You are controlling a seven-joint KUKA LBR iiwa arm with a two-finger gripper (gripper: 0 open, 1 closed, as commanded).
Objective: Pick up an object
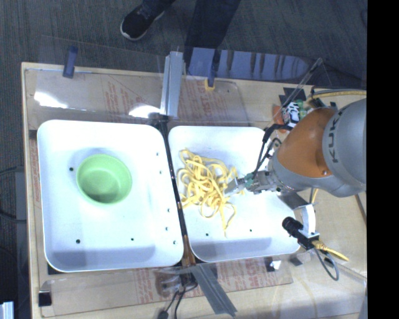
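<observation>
A dark grey carpeted floor surrounds a light wooden bench [249, 103] whose top carries reddish printed lettering, too faint and skewed to read. A person's dark shoe [138, 19] stands on the carpet at twelve o'clock, beyond the bench's far edge.

Two shallow white plastic bins sit side by side on the bench. The left bin [56, 243] holds one object, a round pale-green bowl [104, 179], upright, lying towards nine o'clock of that bin's floor. The right bin [262, 240] also holds one object, a loose tangle of yellow rubbery strands resembling noodles [204, 182]. The tangle lies at about nine to ten o'clock within the right bin, near the divider between the bins, with one strand trailing out towards six o'clock.

One grey arm with a broad orange band [305, 152] enters from three o'clock; white letters reading "KU" show on its grey casing, the rest cut off. Its two-finger gripper [240, 184] sits low at the three o'clock edge of the yellow tangle, apparently touching the outermost strands. The fingertips are small and blurred against the bin floor, so whether they are spread or closed cannot be told, nor whether any strand lies between them.
</observation>
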